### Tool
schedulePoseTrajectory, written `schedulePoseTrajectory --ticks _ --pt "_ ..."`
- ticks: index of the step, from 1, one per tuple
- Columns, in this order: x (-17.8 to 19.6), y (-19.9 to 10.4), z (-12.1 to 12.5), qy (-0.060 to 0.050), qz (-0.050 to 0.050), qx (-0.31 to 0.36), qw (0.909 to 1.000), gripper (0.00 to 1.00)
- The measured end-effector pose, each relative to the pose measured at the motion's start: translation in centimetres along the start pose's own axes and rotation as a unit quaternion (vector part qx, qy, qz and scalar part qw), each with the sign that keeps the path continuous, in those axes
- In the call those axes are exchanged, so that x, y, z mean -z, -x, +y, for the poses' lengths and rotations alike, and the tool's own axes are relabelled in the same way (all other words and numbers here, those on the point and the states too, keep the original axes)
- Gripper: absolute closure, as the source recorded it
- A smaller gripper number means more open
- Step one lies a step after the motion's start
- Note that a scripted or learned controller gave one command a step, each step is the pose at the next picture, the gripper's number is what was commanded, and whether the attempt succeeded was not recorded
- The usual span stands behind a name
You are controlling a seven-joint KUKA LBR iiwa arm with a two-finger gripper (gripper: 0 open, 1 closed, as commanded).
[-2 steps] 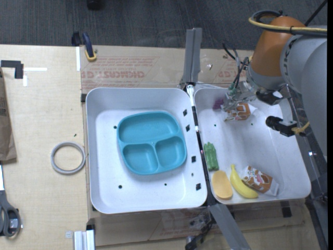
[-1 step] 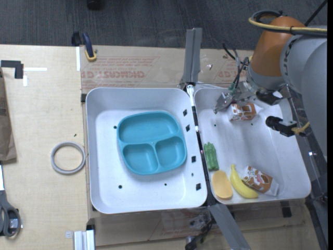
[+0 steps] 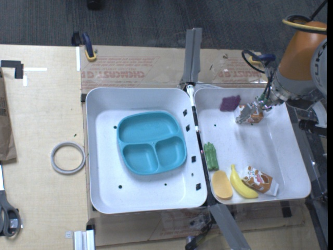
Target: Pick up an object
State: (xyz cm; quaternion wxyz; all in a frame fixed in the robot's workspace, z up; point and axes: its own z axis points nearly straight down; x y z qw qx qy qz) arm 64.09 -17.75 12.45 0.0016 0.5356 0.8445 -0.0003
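My gripper (image 3: 248, 113) hangs low in the back part of the right bin (image 3: 270, 150), reaching in from the right. A small orange object (image 3: 255, 118) lies right at its tip, and I cannot make out whether it is held. A purple object (image 3: 229, 103) lies just left of the gripper. Near the bin's front sit a yellow banana (image 3: 241, 183), a flat orange piece (image 3: 222, 185) and a brown-and-white snack packet (image 3: 258, 180). A green object (image 3: 210, 156) lies along the bin's left wall.
The left bin (image 3: 99, 155) holds a blue three-compartment plate (image 3: 152, 142). On the bench to the left lie a grey tape ring (image 3: 67, 157) and scissors (image 3: 9, 219). A grey divider post (image 3: 192, 56) stands behind the bins.
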Motion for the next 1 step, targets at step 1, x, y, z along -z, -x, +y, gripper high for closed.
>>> schedulePoseTrajectory --ticks 1 --pt "-1.58 1.53 2.22 0.011 -0.009 -0.037 0.9992 0.0"
